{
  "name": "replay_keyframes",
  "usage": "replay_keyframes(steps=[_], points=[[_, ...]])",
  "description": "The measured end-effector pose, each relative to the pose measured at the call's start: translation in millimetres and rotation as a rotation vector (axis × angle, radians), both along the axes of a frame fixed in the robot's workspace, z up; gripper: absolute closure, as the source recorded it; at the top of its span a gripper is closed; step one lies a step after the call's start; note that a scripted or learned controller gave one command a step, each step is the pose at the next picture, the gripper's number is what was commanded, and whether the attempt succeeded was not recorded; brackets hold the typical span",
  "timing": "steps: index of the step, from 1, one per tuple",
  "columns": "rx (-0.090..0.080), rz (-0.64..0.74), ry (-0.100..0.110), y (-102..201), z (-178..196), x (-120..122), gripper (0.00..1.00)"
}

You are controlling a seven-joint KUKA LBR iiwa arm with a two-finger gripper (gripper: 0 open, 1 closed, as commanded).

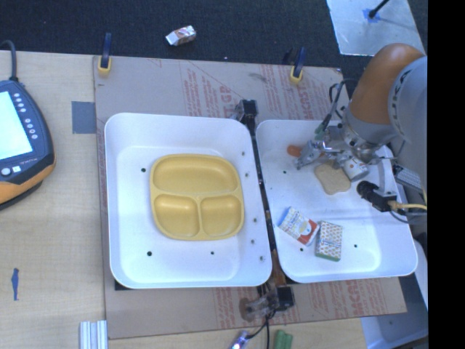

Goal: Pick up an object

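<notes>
At the near edge of the bench sits a small green piece (282, 338) beside dark clamp hardware (267, 304) at the seam of the two bins, well toward the viewer from the jaws. Just beyond it, inside the right bin (378, 264), a green-and-white patterned packet (329, 241) lies flat, touching or nearly touching a blue, white and red packet (298, 225); both rest on the near side of the jaws, apart from them. A tan, flat, cookie-like piece (333, 179) lies directly beside the jaws, on their near side, close enough that contact cannot be ruled out. The gripper (325, 150) hangs low over the far part of the right bin; whether its jaws stand open or closed cannot be told, and nothing is seen between them. A small orange object (293, 150) sits just to the jaws' side away from the arm. Farther that way, the left bin (131, 253) holds a yellow three-compartment tray (196, 195). A handheld controller (22, 140) rests at the bench's far left, and a crumpled wrapper (181, 35) lies on the dark floor beyond.
</notes>
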State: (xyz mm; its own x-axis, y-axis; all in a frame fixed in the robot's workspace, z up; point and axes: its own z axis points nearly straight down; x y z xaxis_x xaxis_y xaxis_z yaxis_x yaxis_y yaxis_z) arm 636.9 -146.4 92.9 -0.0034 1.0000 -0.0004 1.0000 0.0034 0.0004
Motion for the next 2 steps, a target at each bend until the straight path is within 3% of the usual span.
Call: replay_keyframes(steps=[1,2], points=[[0.014,0.002,0.005,-22,2,21,0.00],[-0.001,0.004,0.002,39,0,-30,0.00]])
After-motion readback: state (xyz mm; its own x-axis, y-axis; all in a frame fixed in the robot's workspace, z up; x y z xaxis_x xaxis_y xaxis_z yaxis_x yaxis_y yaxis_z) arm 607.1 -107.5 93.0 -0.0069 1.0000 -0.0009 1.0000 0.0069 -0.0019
